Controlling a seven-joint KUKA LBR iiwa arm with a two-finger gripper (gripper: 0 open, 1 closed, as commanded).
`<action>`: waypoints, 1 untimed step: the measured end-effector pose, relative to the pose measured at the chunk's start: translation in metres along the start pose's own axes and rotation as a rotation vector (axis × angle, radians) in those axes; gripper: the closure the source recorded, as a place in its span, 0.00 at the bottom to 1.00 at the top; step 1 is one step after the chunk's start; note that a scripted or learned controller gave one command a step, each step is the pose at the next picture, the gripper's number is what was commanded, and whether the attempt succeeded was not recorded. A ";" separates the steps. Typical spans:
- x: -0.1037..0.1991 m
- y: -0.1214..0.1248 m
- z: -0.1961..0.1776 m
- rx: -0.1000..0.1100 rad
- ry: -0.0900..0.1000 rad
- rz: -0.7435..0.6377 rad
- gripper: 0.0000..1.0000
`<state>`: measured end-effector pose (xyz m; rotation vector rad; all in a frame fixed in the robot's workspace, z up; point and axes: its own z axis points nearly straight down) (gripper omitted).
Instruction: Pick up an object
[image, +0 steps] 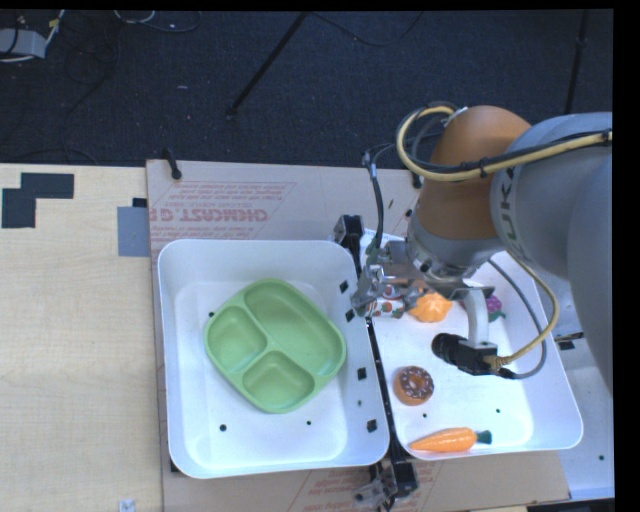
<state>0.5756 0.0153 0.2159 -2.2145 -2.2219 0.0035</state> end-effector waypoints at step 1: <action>0.051 -0.010 0.005 0.001 0.000 -0.001 1.00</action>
